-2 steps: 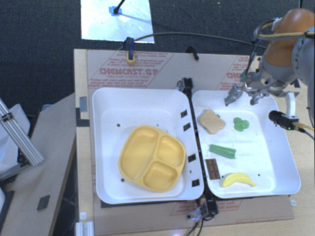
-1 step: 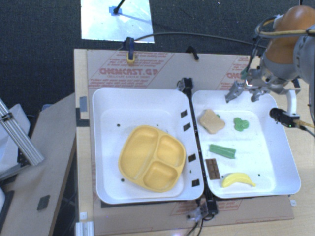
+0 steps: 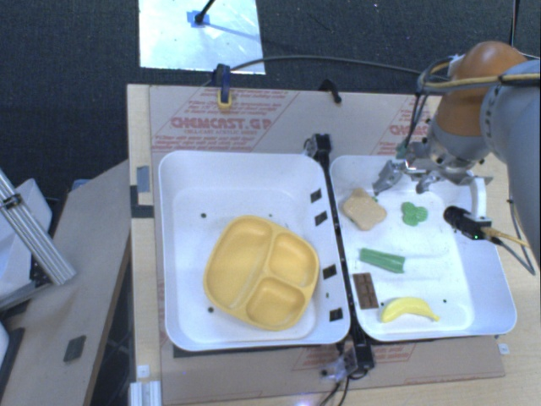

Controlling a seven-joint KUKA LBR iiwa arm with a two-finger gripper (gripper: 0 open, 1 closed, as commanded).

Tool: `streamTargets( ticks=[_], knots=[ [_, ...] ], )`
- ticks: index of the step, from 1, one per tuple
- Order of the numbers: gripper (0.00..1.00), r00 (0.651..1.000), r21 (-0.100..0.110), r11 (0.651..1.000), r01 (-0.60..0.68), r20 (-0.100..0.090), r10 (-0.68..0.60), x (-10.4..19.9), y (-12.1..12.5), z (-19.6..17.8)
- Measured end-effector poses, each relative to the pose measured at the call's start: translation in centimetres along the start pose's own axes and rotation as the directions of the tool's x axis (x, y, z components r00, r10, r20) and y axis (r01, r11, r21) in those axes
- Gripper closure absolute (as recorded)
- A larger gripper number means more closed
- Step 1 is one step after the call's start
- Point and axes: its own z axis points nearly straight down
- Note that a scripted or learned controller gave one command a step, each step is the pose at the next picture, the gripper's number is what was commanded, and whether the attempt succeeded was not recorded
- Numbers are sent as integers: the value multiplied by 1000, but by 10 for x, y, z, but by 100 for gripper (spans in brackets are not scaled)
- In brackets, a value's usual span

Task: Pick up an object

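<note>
At the right edge of the frame the grey arm (image 3: 516,117) is cut off, so only its wrist end and orange band show. The tool (image 3: 404,178), at upper right over the right bin (image 3: 494,307), is small and dark against the bin wall; its finger spacing cannot be made out. At far left, a metal rail (image 3: 34,235) runs out of frame. The worktop (image 3: 93,227) is cropped along the bottom edge.

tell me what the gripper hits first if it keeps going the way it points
Probably the toast-like piece: the gripper points down-left toward it in the right bin. Depth is unclear, so it may meet the bin floor first.
</note>
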Motion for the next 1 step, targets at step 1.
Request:
streamTargets(
  ticks=[1],
  knots=[
    [0, 1000, -10, 1000, 1, 1, -1, 0, 3, 38]
  ],
)
